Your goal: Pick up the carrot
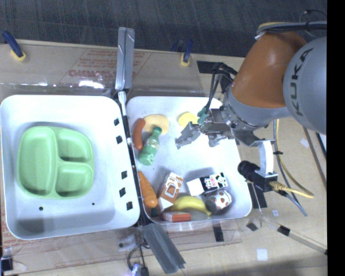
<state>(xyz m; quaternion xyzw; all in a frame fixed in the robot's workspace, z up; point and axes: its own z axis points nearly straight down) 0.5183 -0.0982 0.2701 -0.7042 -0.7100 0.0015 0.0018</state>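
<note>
The carrot point(148, 190) is orange and tapered. It lies along the left wall of the right bin point(241, 160), near the front, with its thin end pointing up the view. My gripper point(200, 138) hangs over the middle of that bin, up and to the right of the carrot and well apart from it. Its two grey fingers point(186, 137) are spread open with nothing between them. The grey and orange arm comes in from the right.
Near the carrot lie a small printed box point(171, 187), a banana point(190, 203) and a red block point(177, 216). Farther back are a green bottle point(150, 145), a sausage point(138, 132) and a yellow slice point(156, 121). The left bin holds a green divided plate point(56, 160).
</note>
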